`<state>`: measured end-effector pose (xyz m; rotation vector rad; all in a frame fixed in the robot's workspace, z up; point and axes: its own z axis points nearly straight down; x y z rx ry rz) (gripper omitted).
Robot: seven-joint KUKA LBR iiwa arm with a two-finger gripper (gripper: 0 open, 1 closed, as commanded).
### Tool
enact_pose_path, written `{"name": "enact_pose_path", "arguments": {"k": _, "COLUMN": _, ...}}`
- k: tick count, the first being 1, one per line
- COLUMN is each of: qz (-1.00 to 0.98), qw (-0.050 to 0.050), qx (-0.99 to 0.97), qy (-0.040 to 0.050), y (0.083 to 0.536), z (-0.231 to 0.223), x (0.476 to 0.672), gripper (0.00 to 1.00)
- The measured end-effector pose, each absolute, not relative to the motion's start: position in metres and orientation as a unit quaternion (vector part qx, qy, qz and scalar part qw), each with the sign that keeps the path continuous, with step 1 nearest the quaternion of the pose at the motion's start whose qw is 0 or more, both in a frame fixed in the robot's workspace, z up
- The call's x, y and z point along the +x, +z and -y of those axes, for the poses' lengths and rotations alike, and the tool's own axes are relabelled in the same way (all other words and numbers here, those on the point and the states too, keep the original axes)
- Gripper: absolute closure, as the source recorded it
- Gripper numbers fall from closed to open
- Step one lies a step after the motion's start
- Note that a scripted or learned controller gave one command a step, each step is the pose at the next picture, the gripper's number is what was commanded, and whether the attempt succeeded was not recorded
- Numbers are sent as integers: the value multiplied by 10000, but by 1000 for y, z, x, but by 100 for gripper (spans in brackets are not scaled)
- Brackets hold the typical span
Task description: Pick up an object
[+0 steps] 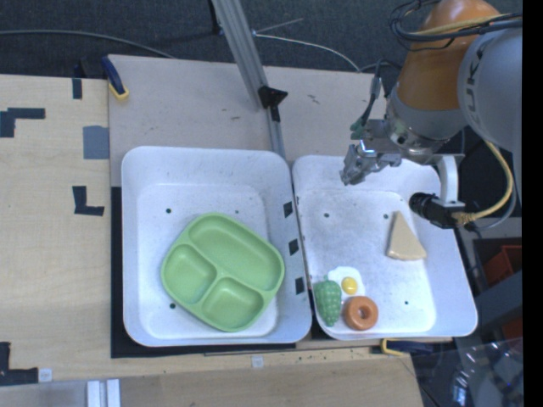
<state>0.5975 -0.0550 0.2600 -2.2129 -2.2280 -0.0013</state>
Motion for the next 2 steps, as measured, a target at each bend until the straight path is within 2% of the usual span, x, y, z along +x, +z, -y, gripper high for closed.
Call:
{"name": "enact_pose_path", "arguments": {"k": 1, "qz": 7094, "qw": 14, "qx": -7049, "qy": 5, "y": 252, "z": 1, "x": 602, "gripper": 100}}
{"name": "enact_pose_path", "arguments": {"k": 2, "qz": 7089, "qw": 11, "qx": -7053, "qy": 9, "y": 243, "z": -41, "x": 593, "gripper": 100}}
